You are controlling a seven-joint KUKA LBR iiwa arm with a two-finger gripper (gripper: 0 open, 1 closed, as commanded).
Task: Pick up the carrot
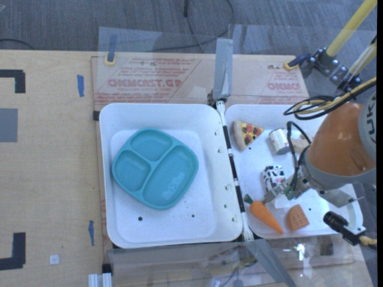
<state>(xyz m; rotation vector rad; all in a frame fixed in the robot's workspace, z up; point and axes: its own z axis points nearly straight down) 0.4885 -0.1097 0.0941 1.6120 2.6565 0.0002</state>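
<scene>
Carrot (266, 216): lying in the right bin (311, 217), near its front-left corner.
Waffle piece (297, 217): just right of the carrot.
Gripper (280, 188): above the carrot, beside a black-and-white toy (273, 176); grip state cannot be told.

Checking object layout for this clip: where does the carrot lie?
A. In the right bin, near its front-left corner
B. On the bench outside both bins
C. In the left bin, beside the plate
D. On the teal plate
A: the carrot lies on the floor of the right bin, near its front-left corner, beside the waffle piece.
</scene>
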